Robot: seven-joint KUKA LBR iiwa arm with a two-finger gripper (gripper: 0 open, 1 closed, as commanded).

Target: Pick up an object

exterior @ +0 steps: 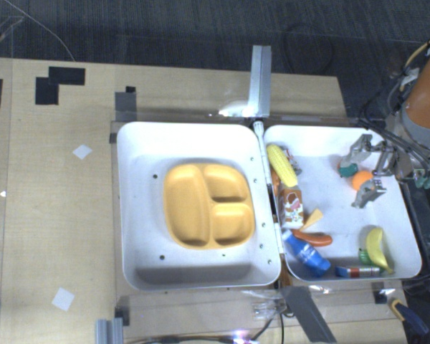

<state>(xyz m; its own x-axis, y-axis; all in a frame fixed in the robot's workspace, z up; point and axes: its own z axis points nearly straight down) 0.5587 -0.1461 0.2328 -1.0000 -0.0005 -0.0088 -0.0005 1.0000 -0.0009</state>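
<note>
Along the near rim of the right bin [413, 267]: a marker [358, 271], a banana [374, 246] just behind it, a blue bottle [307, 256] toward the divider. Farther in, relative to that same bin: a red sausage [313, 239] above the bottle, a small carton [292, 208] and a corn cob [282, 164] along the left wall, a yellow wedge [312, 218] beside the carton. Left of the right bin, a second bin [132, 192] carrying a yellow divided plate [208, 205].

Pincer [365, 177] low over the right bin's far right area, fingers spread wide, one [354, 155] behind and one [368, 193] in front of a small orange ball [362, 180]. Ball between the fingers but apparently not clamped; nothing lifted.

Likely step: straddling the ball, just ahead of the squeeze. Next move calls for closing squarely on the ball, then a straight lift; risk of a round thing rolling or squirting out.
</note>
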